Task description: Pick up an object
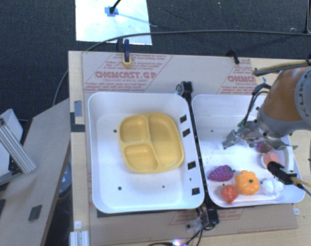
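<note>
My gripper [233, 139] hangs low over the middle of the right bin [216, 111], reaching in from the right under the grey arm with its orange band [281, 94]. Nothing shows in its grasp. Toy food lies along the bin's front: a purple grape bunch [221, 173], a red strawberry [228, 193], an orange pumpkin [247, 182] and a small white piece [270, 187]. A peach-coloured piece [272, 159] and a small purple piece [262, 147] lie at the right, partly hidden by the wrist. The grapes sit about 70 px below and left of the gripper.
The left bin [106, 137] holds a yellow divided plate [150, 142]. A black-clipped divider [192, 142] runs between the two bins. A black part [281, 174] sticks out over the right bin's front right corner. A wooden ledge [32, 188] lies off to the left.
</note>
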Controlling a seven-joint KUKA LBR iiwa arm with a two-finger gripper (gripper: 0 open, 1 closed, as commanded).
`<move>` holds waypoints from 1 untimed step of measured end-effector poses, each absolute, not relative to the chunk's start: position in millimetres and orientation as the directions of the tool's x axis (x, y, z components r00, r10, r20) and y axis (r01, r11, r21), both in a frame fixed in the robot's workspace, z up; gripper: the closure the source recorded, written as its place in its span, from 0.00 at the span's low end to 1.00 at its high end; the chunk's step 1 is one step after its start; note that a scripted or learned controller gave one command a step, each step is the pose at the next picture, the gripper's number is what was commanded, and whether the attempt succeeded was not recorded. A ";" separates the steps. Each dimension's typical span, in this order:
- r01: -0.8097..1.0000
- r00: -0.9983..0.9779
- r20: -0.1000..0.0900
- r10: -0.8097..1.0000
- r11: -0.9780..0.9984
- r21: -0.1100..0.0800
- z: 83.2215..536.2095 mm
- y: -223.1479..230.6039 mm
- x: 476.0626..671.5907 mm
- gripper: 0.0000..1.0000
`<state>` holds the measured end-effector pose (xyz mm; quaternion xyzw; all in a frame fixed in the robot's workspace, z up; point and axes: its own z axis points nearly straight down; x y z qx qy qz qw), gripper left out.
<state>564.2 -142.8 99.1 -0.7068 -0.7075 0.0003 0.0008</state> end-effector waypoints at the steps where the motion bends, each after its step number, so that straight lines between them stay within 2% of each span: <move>1: 1.000 0.000 -0.001 1.000 0.000 0.004 112.4 -143.4 565.9 1.00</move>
